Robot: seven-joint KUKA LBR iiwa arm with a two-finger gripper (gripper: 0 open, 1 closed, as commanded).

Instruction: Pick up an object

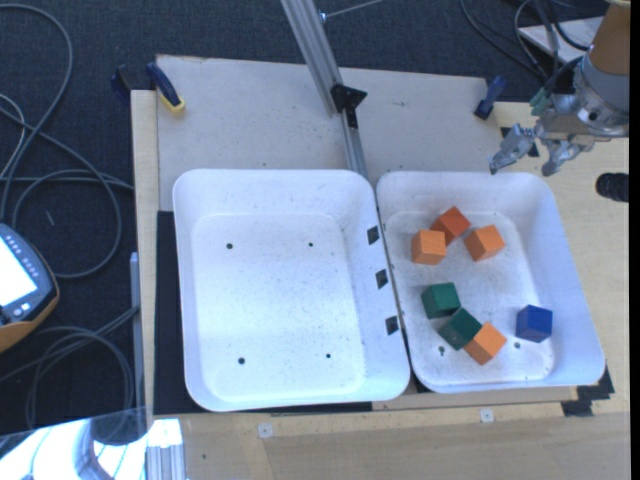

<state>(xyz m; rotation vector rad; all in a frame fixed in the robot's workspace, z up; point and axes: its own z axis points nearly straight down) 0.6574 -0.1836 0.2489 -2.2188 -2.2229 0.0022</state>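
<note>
On the bench, the tool hangs open above the right bin.

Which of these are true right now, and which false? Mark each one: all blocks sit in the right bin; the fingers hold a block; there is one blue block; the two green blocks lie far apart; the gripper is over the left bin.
1. All the blocks sit in the right bin. True.
2. The fingers hold a block. False: nothing shows between them, and the gripper is up at that bin's far rim.
3. There is one blue block. True.
4. The two green blocks lie far apart. False: the green block and the darker green block are close neighbours.
5. The gripper is over the left bin. False: it is by the right bin's far edge.
</note>
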